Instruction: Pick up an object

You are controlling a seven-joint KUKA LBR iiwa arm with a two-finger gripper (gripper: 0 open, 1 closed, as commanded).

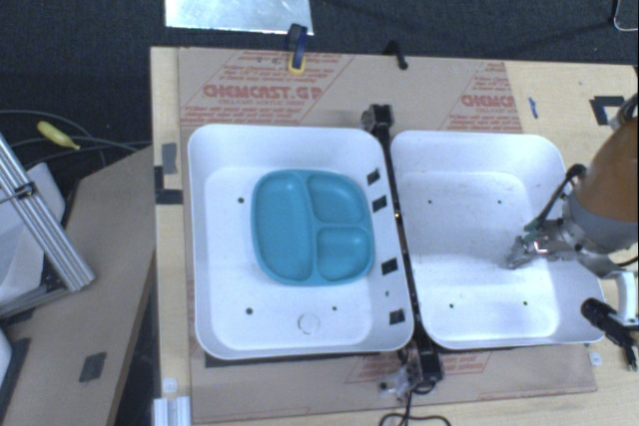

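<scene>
A blue divided plate [310, 226] lies flat in the middle of the left white bin [215, 214]. The arm reaches in from the right, and its gripper [522, 251] is low over the right side of the right white bin [469, 165], close to the bin floor. Nothing shows at the gripper's tip. The gripper is a whole bin's width away from the plate.
A faint round shape [308, 322] sits near the left bin's front wall. Black clips [387, 234] line the ridge between the bins. A cardboard sheet [339, 85] underlies both bins. A metal frame [40, 224] stands at the far left.
</scene>
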